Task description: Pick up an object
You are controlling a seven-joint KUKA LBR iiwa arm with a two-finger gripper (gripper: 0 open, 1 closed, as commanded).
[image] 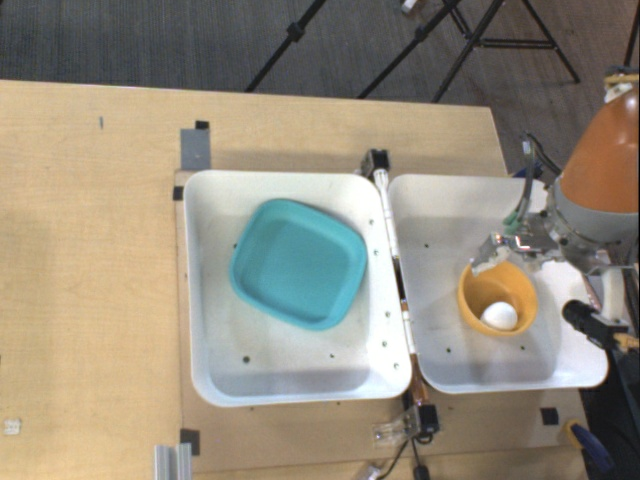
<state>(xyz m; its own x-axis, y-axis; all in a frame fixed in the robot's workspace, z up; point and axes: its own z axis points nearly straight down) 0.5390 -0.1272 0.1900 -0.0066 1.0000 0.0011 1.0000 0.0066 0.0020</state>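
A yellow-orange cup [478,298] stands in the right bin [440,258] with a white ball [500,316] lying inside it. My gripper [506,250] hangs right at the cup's far rim, reaching in from the right below the orange band of the arm [605,168]. Whether it touches the rim I cannot tell. Nothing shows lifted off the bin floor. A teal square plate [298,275] lies flat in the middle of the left bin [215,368].
The two white bins meet at a clamped ridge [392,258] down the middle. Wooden bench [90,268] stretches away to the left. Black tripod legs [470,28] stand on the carpet beyond the bench. Cables and black hardware [600,328] crowd the right bin's right edge.
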